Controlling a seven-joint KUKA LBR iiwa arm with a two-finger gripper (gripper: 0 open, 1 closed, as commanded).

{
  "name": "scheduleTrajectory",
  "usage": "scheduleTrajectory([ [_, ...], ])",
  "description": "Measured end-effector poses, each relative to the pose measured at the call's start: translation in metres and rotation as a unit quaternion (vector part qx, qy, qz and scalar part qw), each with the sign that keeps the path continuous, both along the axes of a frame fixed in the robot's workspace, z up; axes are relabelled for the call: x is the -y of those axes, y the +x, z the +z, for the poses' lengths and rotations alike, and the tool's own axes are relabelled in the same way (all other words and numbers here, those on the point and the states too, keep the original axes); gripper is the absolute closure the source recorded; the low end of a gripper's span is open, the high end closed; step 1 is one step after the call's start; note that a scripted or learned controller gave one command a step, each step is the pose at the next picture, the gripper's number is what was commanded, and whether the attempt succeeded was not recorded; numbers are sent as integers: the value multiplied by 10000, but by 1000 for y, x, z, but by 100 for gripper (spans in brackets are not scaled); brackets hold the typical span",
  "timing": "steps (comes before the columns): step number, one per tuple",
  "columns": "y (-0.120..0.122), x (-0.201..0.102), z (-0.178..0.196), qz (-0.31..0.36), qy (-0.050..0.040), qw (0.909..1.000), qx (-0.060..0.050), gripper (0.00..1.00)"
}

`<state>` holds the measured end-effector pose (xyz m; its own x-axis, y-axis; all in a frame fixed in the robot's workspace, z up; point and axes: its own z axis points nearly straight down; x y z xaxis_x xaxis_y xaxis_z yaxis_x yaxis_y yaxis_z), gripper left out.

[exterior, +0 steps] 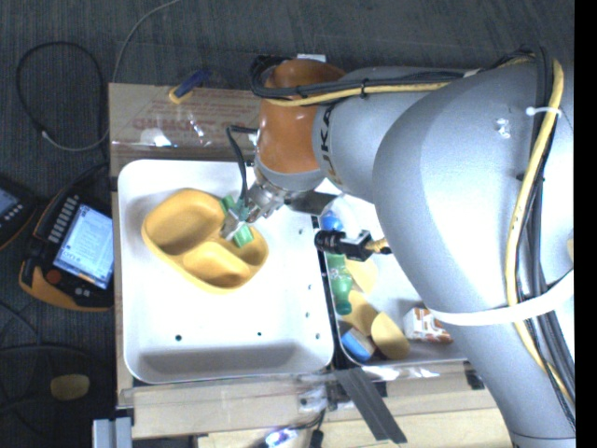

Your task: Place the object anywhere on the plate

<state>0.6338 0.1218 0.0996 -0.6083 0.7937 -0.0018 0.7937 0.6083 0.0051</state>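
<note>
Dark carpet surrounds the bench. Small green block [242, 235] sits on the yellow two-compartment plastic plate [187, 227], at its three-o'clock rim, clamped in the tool [239, 218]. Placement step; next, release and lift clear within the white left bin [224, 343].

No readable text, label or number anywhere.

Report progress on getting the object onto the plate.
Nearly done, it seems: the gripper is over the yellow plate in the left bin, with a green object at its fingertips, touching or just above the plate's edge. Left: release it and withdraw. Other items sit in the right bin.
</note>
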Motion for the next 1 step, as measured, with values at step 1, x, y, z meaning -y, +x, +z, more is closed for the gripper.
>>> scheduleTrajectory([
  [1,1,-1,-1,-12,11,10000,36,0],
])
